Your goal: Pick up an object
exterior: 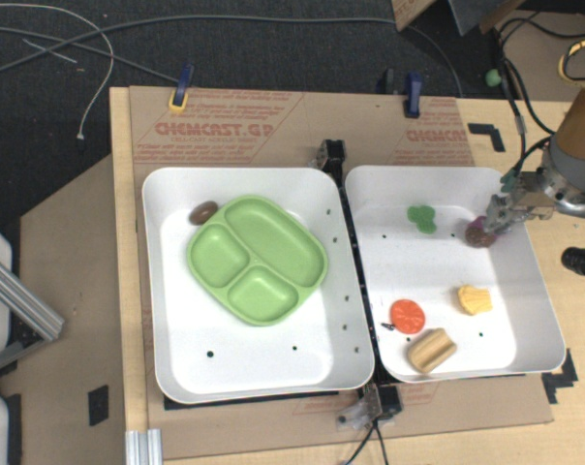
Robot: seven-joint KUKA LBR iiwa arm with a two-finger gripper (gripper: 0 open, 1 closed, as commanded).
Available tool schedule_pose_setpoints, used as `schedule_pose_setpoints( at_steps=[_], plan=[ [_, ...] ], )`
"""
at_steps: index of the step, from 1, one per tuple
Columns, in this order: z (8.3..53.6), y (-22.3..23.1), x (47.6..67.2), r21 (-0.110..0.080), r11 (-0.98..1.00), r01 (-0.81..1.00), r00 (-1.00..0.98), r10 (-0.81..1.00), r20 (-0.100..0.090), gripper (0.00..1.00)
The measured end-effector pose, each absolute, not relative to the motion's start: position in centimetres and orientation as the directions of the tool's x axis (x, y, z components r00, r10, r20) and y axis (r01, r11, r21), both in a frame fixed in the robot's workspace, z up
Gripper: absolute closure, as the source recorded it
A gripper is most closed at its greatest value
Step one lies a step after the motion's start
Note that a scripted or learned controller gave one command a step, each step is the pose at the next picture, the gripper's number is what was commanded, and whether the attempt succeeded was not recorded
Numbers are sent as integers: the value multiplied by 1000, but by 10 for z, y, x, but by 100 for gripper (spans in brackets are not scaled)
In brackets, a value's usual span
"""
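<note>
Grasp step underway: pincer [493, 219] is down in the right bin [447, 184], at a dark reddish object [479, 232] by the bin's far right wall. Can't tell the pincer's state. Next move, I'd guess: confirm a clamp, then lift straight up.

Right bin also has a green piece [422, 218], yellow chunk [475, 300], orange disc [407, 316], tan block [431, 349]. Left bin [176, 289]: green divided tray [258, 259], brown lump [204, 212] touching the tray's far-left edge.

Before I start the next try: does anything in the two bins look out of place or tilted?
Mostly tidy. The green divided plate lies rotated against the left bin's edges, and a small brown item rests at the plate's upper left rim, outside its compartments. Right bin items lie apart.
</note>
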State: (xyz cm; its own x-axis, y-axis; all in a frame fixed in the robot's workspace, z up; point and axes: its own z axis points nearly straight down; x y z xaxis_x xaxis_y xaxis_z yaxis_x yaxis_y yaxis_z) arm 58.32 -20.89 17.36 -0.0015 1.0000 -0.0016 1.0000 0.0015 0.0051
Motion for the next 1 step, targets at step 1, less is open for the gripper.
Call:
schedule_pose_setpoints(
  at_steps=[1],
  plan=[
    [208, -209, 584, 4, 1, 1000, -1, 1000, -1, 100]
  ],
)
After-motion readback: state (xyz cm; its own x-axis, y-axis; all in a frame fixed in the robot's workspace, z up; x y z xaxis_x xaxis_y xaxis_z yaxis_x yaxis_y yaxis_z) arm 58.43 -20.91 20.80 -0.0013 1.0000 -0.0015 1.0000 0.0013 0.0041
